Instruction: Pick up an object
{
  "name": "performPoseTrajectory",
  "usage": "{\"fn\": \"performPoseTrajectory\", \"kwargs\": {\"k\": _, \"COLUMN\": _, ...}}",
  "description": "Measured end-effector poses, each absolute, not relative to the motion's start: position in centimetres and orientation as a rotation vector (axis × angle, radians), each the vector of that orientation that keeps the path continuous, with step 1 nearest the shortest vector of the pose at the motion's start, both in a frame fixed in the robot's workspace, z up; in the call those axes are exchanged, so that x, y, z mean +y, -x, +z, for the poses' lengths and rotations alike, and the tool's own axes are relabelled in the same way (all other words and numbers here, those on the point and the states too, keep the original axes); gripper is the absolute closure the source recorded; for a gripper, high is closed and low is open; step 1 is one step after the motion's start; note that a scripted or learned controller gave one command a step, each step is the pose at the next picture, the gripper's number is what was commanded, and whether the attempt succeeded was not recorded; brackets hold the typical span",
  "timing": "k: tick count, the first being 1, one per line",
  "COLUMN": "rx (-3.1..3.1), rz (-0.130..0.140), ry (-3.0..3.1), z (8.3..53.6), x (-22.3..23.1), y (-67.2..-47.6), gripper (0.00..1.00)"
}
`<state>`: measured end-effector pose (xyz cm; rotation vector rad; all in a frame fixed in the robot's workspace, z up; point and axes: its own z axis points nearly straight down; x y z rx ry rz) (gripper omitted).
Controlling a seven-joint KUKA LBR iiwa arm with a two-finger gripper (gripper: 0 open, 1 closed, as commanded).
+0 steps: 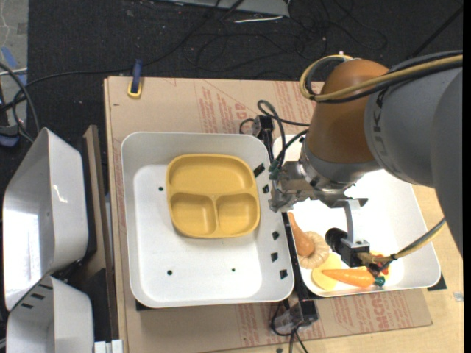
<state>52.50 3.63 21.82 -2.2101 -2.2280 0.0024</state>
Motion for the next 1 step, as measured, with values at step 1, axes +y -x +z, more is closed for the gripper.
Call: {"fn": "performPoseTrajectory", "kwargs": {"k": 1, "rx": -2.228, "rz": 0.002, "ry": 2.210, "z": 21.77, "x": 8.55, "y": -51.20, "gripper": 1.00}}
